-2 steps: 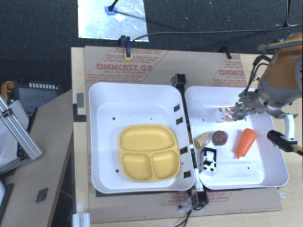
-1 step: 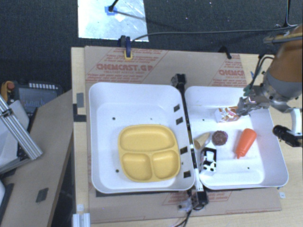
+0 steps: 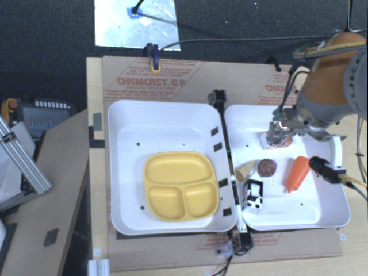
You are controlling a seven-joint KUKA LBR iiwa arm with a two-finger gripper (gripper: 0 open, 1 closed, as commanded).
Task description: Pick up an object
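The hand (image 3: pixel 280 132), whose grip I cannot tell, hovers in the right bin (image 3: pixel 322 211), with the carrot (image 3: pixel 296 173) just below-right, lying near-upright.

The brown cardboard sheet (image 3: pixel 172 76) under the two white bins carries red print. Along its far edge, beyond the left bin (image 3: pixel 123 171), the word "CHEMCAST GP" can be read, upside down in this view. Similar red lettering shows near the sheet's far right corner and along its near edge, but too little shows to read.
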